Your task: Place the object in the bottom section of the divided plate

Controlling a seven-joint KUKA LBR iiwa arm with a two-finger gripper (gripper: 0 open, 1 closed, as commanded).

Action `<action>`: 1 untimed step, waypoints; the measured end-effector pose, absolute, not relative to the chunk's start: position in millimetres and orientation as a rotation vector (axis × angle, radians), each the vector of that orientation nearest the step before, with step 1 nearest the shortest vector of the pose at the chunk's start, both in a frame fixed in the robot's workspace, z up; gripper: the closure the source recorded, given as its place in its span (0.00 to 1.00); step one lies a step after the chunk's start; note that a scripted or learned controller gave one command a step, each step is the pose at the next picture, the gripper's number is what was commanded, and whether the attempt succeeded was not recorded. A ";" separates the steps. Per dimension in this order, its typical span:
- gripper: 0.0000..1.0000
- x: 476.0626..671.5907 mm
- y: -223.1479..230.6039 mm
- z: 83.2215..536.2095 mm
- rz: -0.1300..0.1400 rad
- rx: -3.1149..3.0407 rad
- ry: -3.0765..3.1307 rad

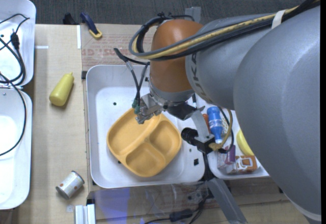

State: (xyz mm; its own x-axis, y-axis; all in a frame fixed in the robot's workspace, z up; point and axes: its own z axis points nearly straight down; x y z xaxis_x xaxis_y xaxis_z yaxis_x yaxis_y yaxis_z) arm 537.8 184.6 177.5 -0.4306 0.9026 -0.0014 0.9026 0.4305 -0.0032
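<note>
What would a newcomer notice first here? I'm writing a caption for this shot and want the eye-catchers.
The big grey arm with its orange band sweeps in from the right, covering much of the right bin. Below it, a yellow divided plate lies in the white bin, with the gripper at the plate's upper rim. Left of that bin, a yellow squeeze bottle and a small can lie on the bench.

Slanted overhead view of bench
</note>
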 end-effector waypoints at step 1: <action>0.00 538.0 184.5 177.7 0.005 -1.676 -2.657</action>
